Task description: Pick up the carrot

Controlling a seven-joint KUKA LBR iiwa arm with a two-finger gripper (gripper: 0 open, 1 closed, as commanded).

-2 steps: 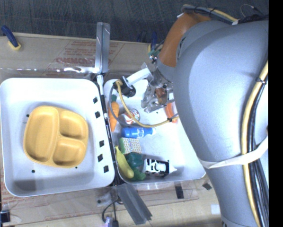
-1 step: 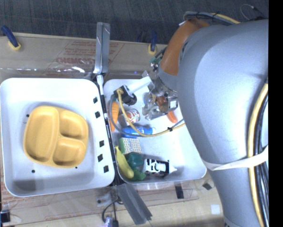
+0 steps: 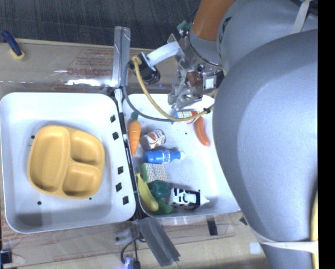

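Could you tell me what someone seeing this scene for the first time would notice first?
The big grey arm dominates the view's right, covering part of the right bin, with its gripper near that bin's far end. Next comes the yellow divided tray lying alone in the left bin. The orange carrot lies against the right bin's left wall, among small clutter.

A robotics lab bench — grey arm [image 3: 268, 122] above two white bins [image 3: 10, 150] — taped cardboard underneath.
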